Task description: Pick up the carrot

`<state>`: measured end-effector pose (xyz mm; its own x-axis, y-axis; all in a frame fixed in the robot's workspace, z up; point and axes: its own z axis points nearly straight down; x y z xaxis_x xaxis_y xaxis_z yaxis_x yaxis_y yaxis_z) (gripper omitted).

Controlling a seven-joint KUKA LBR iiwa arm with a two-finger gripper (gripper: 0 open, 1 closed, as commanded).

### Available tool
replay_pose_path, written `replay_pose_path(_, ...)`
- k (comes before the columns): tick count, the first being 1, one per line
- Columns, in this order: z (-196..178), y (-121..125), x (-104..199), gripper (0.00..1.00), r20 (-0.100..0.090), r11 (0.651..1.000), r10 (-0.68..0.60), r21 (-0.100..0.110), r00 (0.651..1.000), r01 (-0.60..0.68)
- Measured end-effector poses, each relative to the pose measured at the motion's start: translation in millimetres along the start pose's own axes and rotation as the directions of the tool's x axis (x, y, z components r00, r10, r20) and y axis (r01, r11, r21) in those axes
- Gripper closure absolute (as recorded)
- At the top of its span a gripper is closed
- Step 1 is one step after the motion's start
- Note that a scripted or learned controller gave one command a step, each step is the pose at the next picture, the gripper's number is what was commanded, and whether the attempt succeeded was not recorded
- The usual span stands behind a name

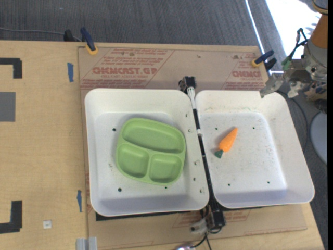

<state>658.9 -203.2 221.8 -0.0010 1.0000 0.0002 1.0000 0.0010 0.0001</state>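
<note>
Camera view: carrot [227, 141] lies in right bin [291, 184].

Even, bright overhead light; soft shadows inside the white bins [250, 191]. Overexposed glare on the floor beyond their upper right. Slightly soft focus.

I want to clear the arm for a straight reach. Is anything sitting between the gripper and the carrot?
Nothing visible does. The carrot lies alone on the floor of the right bin, and the gripper sits at that bin's far right corner. The green plate is in the left bin, off the path.
</note>
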Motion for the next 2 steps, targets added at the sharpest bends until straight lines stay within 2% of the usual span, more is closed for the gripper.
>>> replay_pose_path(1,120.3,-49.7,52.3,0.0,-0.001,1.0,-0.001,0.001,1.0,0.001)
replay_pose_path(2,115.7,-98.0,101.7,0.0,-0.001,1.0,0.0,0.002,1.0,0.0)
